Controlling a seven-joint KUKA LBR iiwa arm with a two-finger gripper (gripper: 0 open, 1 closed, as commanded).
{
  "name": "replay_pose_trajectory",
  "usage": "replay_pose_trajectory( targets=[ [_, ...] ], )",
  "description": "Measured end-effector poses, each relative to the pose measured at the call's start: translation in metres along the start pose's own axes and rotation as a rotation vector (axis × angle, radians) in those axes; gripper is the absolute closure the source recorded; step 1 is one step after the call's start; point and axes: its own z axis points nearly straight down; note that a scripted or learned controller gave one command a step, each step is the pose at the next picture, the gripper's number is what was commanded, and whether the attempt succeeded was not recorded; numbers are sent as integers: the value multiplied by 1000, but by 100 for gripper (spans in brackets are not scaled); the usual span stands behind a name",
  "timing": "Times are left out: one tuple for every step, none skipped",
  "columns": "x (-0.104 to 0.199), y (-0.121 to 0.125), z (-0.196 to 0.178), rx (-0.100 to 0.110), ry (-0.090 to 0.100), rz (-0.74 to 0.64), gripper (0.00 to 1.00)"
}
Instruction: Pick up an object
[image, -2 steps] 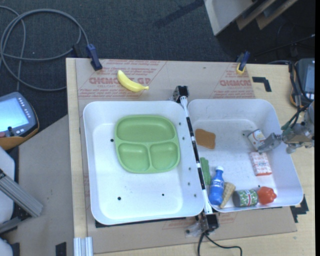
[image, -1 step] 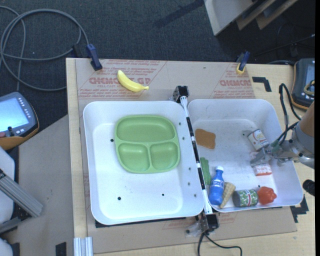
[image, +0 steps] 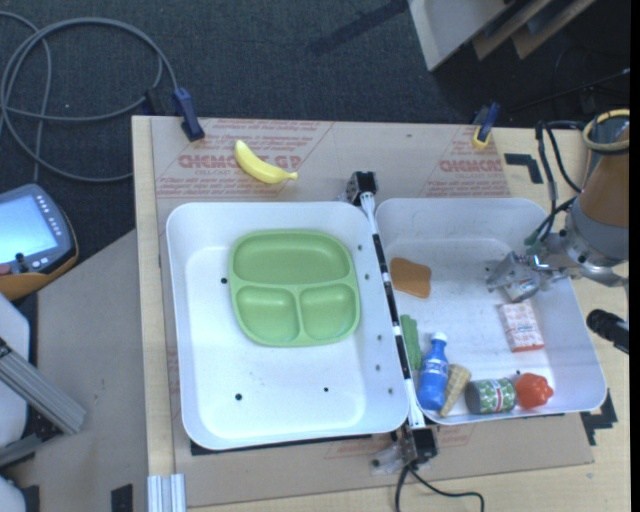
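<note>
- While the gripper (image: 515, 280) is hanging low over the upper right part of the right bin (image: 455, 215), its fingers are sitting in a blur of metal, so I cannot tell whether they are spread or closed, and nothing is showing between them.
- Lying just below it, apart from the metal, the packet (image: 522, 327) is looking like the nearest candidate: flat, light, probably thin card or foil, so it is likely sitting too flush with the floor for an easy pinch; its long edges are offering the best hold.
- Resting near the divider, the bread (image: 411, 277) is appearing soft and light; squeezing across its narrow width is seeming safest.
- Lying along the lower edge, the bottle (image: 433, 375) is looking smooth and rounded, likely prone to rolling; gripping across its body is making sense.
- Sitting beside it, the cone (image: 455, 385), the can (image: 490, 396) and the tomato (image: 535, 391) are crowding together, touching or nearly so, leaving little finger room.
- Occupying the left bin (image: 200, 330), the green tray (image: 295, 286) is looking stiff and too wide to span; only its rim is offering a hold.
- Lying on the bench behind the bins, the banana (image: 263, 164) is looking firm and slightly curved.
</note>
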Motion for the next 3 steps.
replay_pose_trajectory(
  targets=[
    [1,9,37,4,3,-1,0],
    [0,10,26,1,1,-2,100],
    [35,67,-46,-1,0,-1,100]
  ],
)
